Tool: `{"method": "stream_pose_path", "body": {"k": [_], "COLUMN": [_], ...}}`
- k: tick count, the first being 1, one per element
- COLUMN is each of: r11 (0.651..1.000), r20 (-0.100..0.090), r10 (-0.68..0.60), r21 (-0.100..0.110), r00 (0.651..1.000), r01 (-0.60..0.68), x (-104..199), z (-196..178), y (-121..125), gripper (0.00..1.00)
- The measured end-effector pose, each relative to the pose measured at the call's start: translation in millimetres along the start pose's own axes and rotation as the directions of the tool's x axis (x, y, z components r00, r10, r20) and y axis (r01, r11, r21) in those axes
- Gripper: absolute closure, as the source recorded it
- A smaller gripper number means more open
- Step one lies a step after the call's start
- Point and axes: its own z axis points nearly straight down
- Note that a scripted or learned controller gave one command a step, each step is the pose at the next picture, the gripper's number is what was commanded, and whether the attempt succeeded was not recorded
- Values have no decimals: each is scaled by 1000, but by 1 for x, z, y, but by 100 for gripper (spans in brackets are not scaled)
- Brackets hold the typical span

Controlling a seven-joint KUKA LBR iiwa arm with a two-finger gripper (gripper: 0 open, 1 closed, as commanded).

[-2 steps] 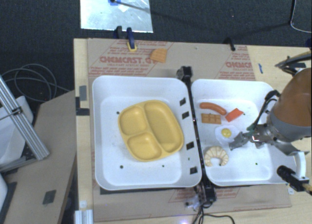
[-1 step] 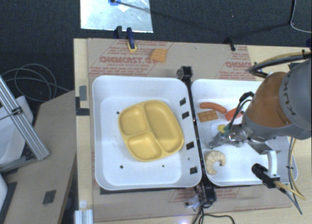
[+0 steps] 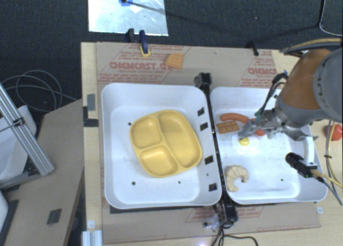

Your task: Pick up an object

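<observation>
My gripper (image 3: 251, 129) hangs low over the right bin (image 3: 278, 191), near its left middle. Just left of it lie a red-orange sausage (image 3: 234, 117) and a brown waffle-like piece (image 3: 226, 127). A small yellow piece (image 3: 244, 141) sits right below the fingertips. Something orange-red (image 3: 260, 132) shows by the fingers, but I cannot tell if it is held. A pale croissant (image 3: 236, 177) rests at the bin's front left.
The left bin (image 3: 115, 132) carries a yellow divided plate (image 3: 165, 143). A dark divider (image 3: 210, 132) with clips runs between the bins. An orange piece (image 3: 174, 60) lies on the cardboard behind the bins. My arm covers the right bin's far right part.
</observation>
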Motion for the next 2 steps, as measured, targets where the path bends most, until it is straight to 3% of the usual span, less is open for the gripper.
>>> {"method": "stream_pose_path", "body": {"k": [1,2], "r11": [1000,1000], "r20": [-6,-2], "r10": [5,0], "r21": [3,3], "r00": [1000,1000], "r01": [-5,0], "x": [-35,-36], "z": [34,35], "y": [12,37], "gripper": [0,0]}}
